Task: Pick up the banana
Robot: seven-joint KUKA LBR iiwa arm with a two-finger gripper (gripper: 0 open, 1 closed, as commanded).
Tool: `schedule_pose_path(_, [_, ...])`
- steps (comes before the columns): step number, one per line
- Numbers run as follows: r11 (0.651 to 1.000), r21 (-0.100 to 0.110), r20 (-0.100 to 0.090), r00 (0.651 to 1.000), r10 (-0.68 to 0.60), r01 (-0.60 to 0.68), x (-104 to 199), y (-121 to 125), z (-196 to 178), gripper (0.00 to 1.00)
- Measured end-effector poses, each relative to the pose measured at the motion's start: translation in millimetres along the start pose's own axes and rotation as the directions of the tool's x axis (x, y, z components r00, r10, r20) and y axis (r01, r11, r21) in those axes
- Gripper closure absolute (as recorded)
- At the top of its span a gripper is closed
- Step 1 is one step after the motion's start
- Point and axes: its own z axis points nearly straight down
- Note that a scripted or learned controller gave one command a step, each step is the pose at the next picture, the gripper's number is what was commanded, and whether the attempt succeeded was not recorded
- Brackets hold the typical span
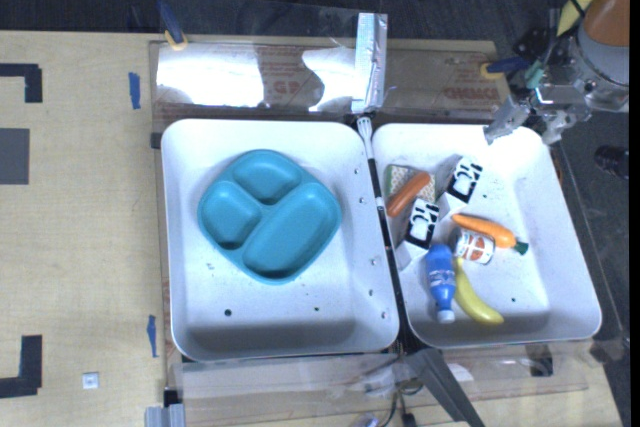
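Two shallow white bins sit side by side on the wooden bench, and the central divider [378, 215] between them serves as the landmark for everything below.

Left of the divider: left white bin [190, 305] holding one blue plastic divided plate [268, 213] with three compartments, roughly centred, lying flat.

Right of the divider: right white bin [560, 305] with a loose cluster of small items. Closest to the divider, an orange-red hot-dog-like toy [408, 194] lies on a slant, with a black-and-white patterned block [423, 220] just below it. A second black-and-white patterned block [463, 179] lies further from the divider, toward the bin's far side. An orange toy carrot with a green tip [487, 229] lies across the middle, touching or just above a small red-and-white can [475, 250]. A blue plastic bottle with a white cap [440, 282] lies beside the can, cap toward the near rim.

Task item: yellow toy banana [475, 299], in the right bin, at the near end of the cluster, just beside the blue bottle on the side away from the divider. Lying flat, nothing on top of it.

Grey two-finger gripper [512, 120] hangs over the far corner of the right bin, well apart from the banana. Whether the claw is wide or narrow cannot be told from this angle; nothing seen between it.
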Motion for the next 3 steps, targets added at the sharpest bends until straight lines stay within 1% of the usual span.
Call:
schedule_pose_path(1, [0.999, 0.0, 0.0, 0.999, -0.043, 0.043, -30, -113, -25, 0.0])
schedule_pose_path(2, [0.872, -0.004, 0.005, 0.872, -0.489, 0.489, -18, -149, -76, 0.0])
schedule_pose_path(3, [0.934, -0.003, 0.004, 0.934, -0.357, 0.357, -65, -150, -181, 0.0])
